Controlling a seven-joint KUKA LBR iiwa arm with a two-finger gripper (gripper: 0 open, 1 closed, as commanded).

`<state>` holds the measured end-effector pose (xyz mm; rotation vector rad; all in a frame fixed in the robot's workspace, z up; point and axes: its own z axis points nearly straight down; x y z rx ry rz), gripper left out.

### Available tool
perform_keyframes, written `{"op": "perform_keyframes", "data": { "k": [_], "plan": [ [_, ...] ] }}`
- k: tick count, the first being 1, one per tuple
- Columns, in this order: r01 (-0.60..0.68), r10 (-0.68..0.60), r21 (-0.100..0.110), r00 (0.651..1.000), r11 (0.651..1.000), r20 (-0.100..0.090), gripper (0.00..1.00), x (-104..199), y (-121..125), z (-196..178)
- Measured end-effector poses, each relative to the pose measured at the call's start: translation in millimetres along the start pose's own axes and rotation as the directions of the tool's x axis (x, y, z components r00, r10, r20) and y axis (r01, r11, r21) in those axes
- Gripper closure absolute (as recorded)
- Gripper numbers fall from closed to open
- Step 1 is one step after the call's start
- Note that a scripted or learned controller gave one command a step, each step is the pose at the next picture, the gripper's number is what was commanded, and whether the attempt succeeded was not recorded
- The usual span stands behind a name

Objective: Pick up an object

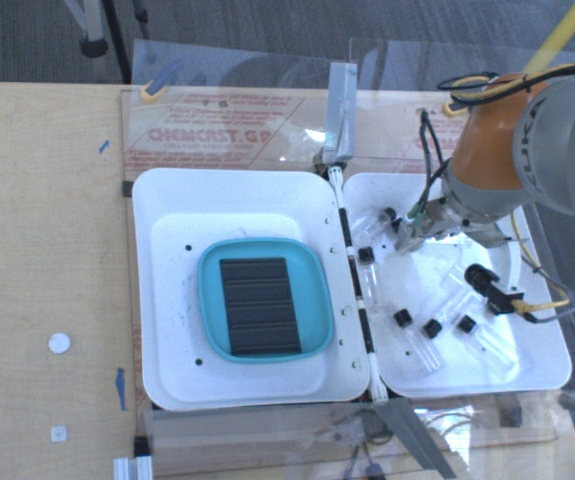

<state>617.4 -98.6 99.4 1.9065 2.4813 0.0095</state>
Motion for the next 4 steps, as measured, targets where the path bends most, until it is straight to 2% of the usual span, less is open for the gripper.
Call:
{"op": "perform_keyframes", "data": {
  "k": [1,2,3,4],
  "plan": [
    [0.019,-0.019,0.009,1.0,1.0,-0.004,1.0,14.3,33.4,-86.5],
    [0.019,-0.019,0.01,1.0,1.0,-0.004,0.0,14.7,33.1,-85.8],
    [0.07,-0.07,0.012,0.998,0.997,-0.006,0.0,-24.2,-15.3,-50.0],
    [0.018,-0.018,0.009,1.0,1.0,-0.004,0.0,-35.0,6.0,12.6]
  ]
}}
